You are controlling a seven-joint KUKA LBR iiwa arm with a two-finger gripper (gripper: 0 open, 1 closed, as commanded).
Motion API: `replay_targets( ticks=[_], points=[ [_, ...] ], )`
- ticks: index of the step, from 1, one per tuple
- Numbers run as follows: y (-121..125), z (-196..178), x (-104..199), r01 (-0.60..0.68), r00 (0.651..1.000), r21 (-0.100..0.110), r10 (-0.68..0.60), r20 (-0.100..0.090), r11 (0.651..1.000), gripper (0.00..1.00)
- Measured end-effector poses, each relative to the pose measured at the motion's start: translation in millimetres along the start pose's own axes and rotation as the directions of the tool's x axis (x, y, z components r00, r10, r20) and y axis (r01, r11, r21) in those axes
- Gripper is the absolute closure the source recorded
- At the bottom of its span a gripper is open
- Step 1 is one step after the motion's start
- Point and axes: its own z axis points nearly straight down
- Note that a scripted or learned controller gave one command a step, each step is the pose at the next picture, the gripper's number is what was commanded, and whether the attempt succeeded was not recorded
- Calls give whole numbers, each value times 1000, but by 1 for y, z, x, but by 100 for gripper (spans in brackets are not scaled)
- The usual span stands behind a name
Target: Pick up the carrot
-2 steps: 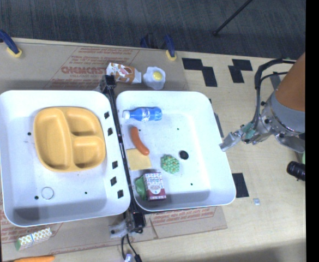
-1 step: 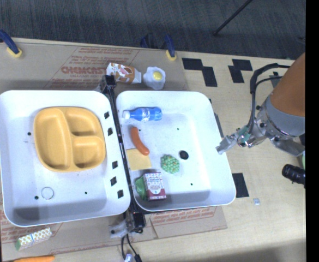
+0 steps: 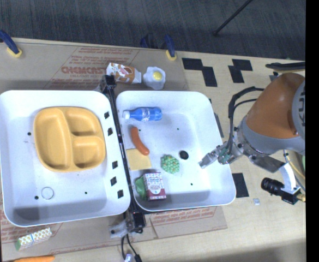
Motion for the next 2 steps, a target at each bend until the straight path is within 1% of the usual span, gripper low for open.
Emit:
replay_targets(
  ticks=[1, 2],
  points=[
    [2, -96, 3, 303, 953, -2, -303, 5, 953, 100],
    [0, -141, -1, 307, 952, -2, -307, 5, 952, 100]
  ],
)
